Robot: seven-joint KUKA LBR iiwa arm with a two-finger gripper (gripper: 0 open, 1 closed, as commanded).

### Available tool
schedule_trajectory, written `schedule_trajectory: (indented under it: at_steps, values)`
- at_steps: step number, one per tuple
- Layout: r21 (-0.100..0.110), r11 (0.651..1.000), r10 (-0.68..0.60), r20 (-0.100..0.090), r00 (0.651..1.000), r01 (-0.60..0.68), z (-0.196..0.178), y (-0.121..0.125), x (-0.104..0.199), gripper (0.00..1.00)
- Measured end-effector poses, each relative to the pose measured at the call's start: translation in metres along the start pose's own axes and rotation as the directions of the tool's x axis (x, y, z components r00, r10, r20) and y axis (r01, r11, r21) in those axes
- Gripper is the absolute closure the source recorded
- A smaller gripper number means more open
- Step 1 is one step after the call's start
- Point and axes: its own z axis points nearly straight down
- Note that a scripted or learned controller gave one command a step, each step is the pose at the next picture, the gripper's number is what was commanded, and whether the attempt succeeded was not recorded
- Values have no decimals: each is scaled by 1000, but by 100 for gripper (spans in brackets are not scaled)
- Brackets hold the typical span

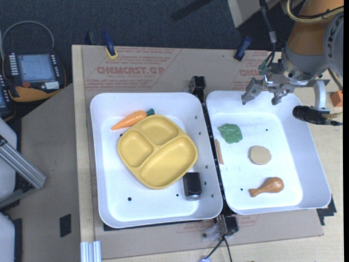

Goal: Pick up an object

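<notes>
My gripper (265,94) hangs open over the far edge of the right bin (308,146), its two fingers spread with nothing between them. Below it in that bin lie a green leafy piece (230,133), a round tan cookie (260,155) and a brown chicken drumstick (268,187). A thin brown stick (218,151) lies along the bin's left wall. The green piece is the closest object to the gripper, down and to its left.
The left bin (103,146) holds a yellow divided plate (157,151), an orange carrot (129,119) at its upper left and a small black block (191,184) at its lower right. A black clamp (197,84) sits between the bins at the far side.
</notes>
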Motion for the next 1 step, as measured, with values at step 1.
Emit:
schedule_trajectory:
  at_steps: [1]
  values:
    - [-16,1000,-3,2,1000,3,-10,3,0,0]
